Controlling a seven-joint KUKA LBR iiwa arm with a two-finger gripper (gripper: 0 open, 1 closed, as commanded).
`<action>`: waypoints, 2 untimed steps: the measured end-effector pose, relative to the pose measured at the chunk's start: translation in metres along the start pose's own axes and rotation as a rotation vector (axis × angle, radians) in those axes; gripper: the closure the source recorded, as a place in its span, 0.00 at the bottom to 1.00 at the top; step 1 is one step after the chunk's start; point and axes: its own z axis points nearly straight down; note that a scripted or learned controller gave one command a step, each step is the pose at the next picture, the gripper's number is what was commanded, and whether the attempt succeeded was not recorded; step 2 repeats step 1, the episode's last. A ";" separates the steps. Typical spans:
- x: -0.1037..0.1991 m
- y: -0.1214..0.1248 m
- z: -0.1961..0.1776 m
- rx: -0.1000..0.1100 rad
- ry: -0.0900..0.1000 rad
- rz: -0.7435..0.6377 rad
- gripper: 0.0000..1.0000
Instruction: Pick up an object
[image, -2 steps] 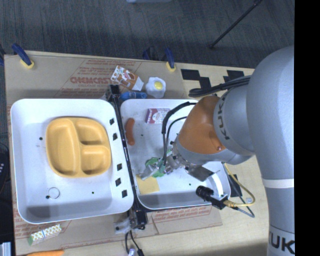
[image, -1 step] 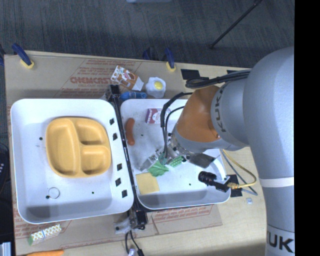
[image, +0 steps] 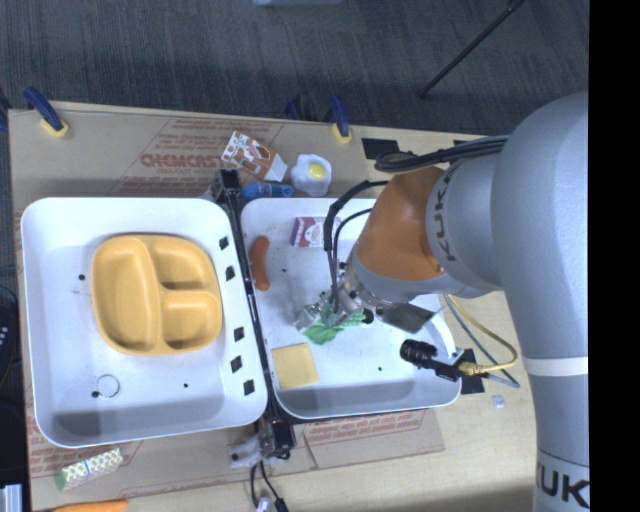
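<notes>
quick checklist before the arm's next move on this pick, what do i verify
1. Gripper is over the right-hand bin: ok.
2. Green object lies at the gripper: ok.
3. Green object is actually grasped: cannot tell.
4. Sausage lies apart from the gripper, by the bin's left wall: ok.
5. Yellow square is clear of the green object: cannot tell, they lie very close.

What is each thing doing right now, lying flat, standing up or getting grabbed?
Yellow plastic divided tray: lying flat, open side up, in the left white bin.
Orange sausage: lying flat by the right white bin's left wall.
Pale yellow flat square: lying flat, right bin.
Red-and-white packet: lying down.
Green crumpled piece: on the bin floor at the gripper; held or not, cannot tell.
</notes>
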 end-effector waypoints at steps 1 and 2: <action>0.049 0.017 -0.090 -0.002 -0.002 -0.254 1.00; 0.049 0.017 -0.090 -0.002 -0.002 -0.254 1.00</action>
